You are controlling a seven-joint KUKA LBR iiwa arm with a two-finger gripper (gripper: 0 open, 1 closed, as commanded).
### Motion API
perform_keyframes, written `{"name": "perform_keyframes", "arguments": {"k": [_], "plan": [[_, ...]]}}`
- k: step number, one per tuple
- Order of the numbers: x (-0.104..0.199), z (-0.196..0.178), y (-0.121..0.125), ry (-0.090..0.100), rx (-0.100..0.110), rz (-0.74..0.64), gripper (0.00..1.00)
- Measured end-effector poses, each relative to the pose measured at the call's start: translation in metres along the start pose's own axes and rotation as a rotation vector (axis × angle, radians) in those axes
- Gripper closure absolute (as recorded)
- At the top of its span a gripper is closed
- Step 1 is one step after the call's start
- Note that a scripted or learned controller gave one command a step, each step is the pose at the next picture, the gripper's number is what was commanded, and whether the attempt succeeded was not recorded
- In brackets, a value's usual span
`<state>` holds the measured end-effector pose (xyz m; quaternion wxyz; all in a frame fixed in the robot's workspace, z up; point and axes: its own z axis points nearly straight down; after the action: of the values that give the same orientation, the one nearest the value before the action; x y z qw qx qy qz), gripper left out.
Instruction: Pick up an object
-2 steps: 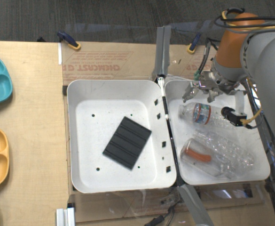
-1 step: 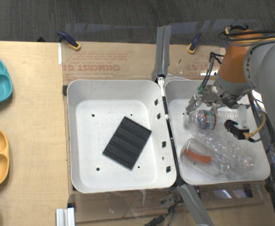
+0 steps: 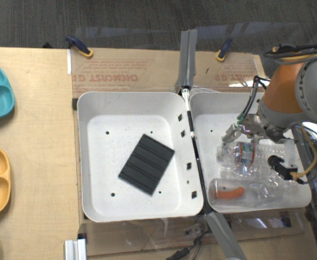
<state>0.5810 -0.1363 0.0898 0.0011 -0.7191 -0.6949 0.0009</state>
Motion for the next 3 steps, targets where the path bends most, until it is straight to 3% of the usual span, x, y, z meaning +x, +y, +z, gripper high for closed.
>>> {"name": "perform_keyframes", "arguments": {"k": [1, 2, 3], "plan": [[-0.0254, 0.0002, -0.0429, 0.000, -0.001, -0.064, 0.00], [-0.0259, -0.0067, -0.0423, 0.001, 0.001, -0.061, 1.00], [-0.0260, -0.0066, -0.0424, 0.001, 0.001, -0.061, 0.00]]}}
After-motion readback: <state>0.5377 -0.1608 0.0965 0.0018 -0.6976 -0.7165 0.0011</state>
